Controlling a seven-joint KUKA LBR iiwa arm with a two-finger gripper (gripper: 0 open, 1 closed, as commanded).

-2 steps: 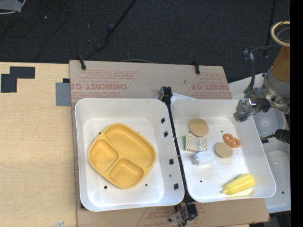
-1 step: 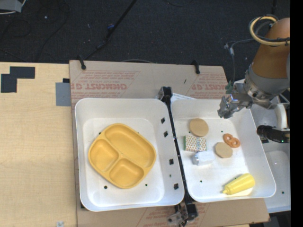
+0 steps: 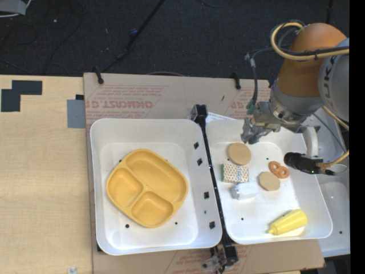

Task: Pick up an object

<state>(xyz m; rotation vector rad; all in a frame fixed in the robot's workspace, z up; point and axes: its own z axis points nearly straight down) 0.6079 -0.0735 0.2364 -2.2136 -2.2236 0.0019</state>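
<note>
My gripper (image 3: pixel 251 133) hangs over the back part of the right bin (image 3: pixel 319 207), just behind a round tan disc (image 3: pixel 239 153). Nothing shows in its grasp. A second tan disc (image 3: pixel 269 181) lies further to the front right. Beside it sits a small orange ring-shaped piece (image 3: pixel 279 169). A patterned green and white packet (image 3: pixel 235 173) lies in front of the first disc, with a small pale grey object (image 3: pixel 242 192) just in front of it. Near the bin's front right corner lies a yellow corn-like piece (image 3: pixel 288 222).
The left bin (image 3: pixel 105 147) holds a yellow divided plate (image 3: pixel 147 187). A black-clipped divider (image 3: pixel 208 176) runs between the two bins. Brown cardboard (image 3: pixel 148 99) lies under and behind the bins, and a wooden benchtop (image 3: pixel 40 181) lies to the left.
</note>
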